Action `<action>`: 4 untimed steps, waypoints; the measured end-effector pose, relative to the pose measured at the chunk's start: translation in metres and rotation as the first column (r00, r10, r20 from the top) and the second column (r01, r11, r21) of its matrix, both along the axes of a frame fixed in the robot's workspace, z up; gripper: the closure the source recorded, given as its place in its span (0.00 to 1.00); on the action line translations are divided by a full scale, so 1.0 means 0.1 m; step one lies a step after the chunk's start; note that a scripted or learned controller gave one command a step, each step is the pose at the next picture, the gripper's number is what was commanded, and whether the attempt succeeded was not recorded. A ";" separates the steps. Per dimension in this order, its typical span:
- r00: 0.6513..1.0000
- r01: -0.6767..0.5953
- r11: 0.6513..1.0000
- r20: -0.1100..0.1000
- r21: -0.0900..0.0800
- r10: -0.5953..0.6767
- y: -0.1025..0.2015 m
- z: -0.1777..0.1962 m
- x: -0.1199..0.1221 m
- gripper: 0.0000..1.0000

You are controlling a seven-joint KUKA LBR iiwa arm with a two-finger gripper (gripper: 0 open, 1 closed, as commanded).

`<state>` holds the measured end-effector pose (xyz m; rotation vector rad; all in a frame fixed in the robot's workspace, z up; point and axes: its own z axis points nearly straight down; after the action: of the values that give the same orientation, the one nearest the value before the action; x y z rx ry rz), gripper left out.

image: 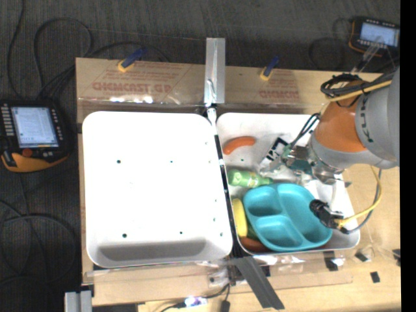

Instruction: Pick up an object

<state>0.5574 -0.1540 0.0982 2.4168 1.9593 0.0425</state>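
End effector (281, 153) low in right bin (292, 123), near green bottle (248, 178), orange sausage (238, 144) and blue tray (283, 214); can't tell its state. Risk: crowded items, grasp may slip or snag the tray rim.

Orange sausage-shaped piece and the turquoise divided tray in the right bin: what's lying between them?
The green object lies between the orange piece and the turquoise tray in the camera view, touching the tray's upper-left corner.

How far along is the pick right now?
Done: the arm has reached into the right bin, with the gripper low near the orange item. In hand: nothing visibly held. Left: grasping and lifting something; the teal divided tray and green item lie in the bin.
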 end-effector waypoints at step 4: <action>0.967 -0.255 0.967 -0.023 -0.001 0.255 0.03 0.02 0.27 1.00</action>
<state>0.5841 -0.1509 0.1005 2.1556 2.2653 0.0169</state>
